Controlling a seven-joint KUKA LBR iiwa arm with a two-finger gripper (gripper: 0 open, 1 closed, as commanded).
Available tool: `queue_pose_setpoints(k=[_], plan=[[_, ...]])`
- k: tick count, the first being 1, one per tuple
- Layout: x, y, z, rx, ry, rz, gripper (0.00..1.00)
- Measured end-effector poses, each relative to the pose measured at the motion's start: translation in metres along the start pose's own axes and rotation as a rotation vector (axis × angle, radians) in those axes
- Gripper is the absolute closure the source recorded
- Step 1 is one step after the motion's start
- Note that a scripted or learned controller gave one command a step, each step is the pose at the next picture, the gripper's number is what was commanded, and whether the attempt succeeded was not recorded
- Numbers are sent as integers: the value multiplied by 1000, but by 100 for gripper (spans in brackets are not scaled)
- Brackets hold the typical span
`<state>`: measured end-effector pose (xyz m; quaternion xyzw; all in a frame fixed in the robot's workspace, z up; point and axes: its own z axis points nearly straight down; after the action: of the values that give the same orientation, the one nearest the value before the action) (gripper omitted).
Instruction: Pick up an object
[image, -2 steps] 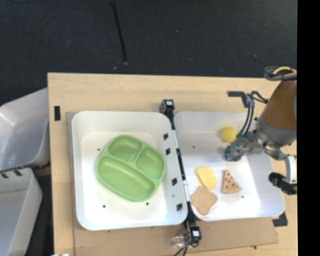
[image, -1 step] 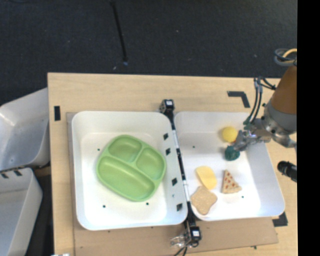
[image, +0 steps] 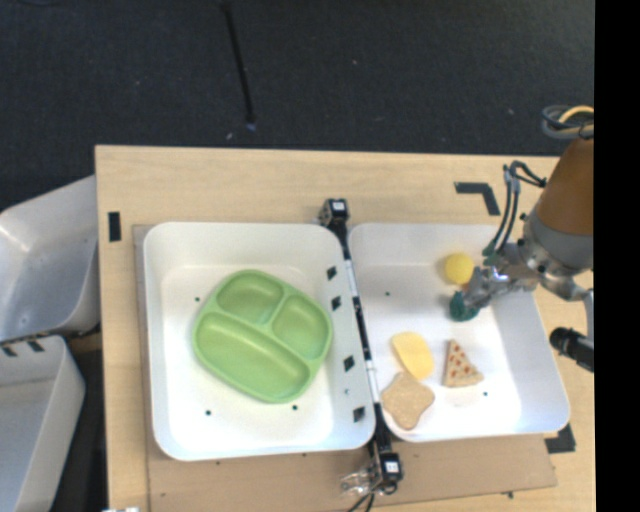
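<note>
Two white bins side by side on a wooden bench. Left bin (image: 165, 420) has a green divided plate (image: 262, 335), three compartments, lying flat around the bin's middle, tilted diagonally in view. Right bin (image: 520, 400) holds the toy food: yellow ball-like piece (image: 458, 267) toward the far side, pale yellow slice (image: 413, 354) near centre, pizza slice (image: 460, 366) just right of it, tan bread-shaped piece (image: 407, 400) on the near left, close to the bin's edge and just below the yellow slice. Slice, pizza and bread sit close together, bread about touching the yellow slice; ball well apart from them. Arm comes in from the right, orange band visible at the edge of view. Gripper (image: 466, 303) is low over the right bin, just near-side of the yellow ball, its teal tip close to the bin floor. Too small and blurred to see how the tool is set, cannot tell if it grips anything. Ball looks beside the tip, not inside it. Black clips along the divider between bins
</note>
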<state>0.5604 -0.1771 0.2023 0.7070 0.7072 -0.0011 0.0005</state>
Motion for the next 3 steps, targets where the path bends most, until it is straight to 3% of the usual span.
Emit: queue_pose_setpoints(k=[1,3], plan=[[51,-8,2,-1,2,-5,100],[149,-1,-10,-3,3,-6,100]])
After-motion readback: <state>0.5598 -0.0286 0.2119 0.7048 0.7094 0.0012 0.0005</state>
